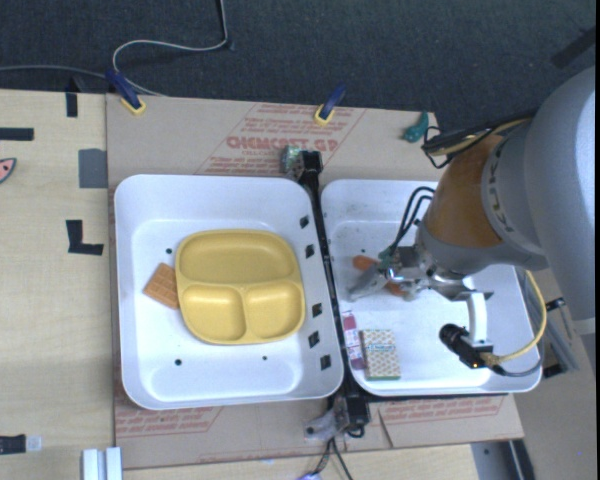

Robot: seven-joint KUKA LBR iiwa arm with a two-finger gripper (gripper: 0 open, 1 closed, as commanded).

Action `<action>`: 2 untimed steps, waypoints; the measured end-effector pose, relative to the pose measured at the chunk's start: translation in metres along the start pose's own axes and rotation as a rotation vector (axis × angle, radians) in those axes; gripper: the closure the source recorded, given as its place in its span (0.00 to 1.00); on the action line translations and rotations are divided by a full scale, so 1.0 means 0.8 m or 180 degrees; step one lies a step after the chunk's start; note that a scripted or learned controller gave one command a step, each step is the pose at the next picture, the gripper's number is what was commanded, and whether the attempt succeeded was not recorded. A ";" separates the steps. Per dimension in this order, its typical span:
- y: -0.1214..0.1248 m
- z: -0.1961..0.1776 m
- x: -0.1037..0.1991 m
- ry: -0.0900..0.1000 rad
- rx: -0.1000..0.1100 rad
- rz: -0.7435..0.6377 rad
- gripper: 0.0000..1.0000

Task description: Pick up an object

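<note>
Jaws (372, 280) low in the right bin (500, 368), near its left wall; spread cannot be told from this angle. A small orange object (364, 263) lies just beside the tips; contact unclear. Arm (500, 198) enters from the right, orange band over the bin, wrist angled down and left. A patterned card box (381, 353) lies near the front of the same bin. Left bin (140, 368) carries a yellow divided tray (242, 285) over a brown cracker-like piece (161, 286).
</note>
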State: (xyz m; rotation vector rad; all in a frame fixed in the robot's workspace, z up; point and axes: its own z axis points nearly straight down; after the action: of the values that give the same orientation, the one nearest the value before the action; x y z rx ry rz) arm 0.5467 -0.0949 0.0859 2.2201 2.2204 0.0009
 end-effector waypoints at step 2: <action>0.000 -0.012 -0.001 -0.0006 -0.0006 0.0002 0.00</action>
State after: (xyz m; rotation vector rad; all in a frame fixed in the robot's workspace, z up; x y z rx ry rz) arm 0.5469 -0.0956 0.0954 2.2188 2.2178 0.0009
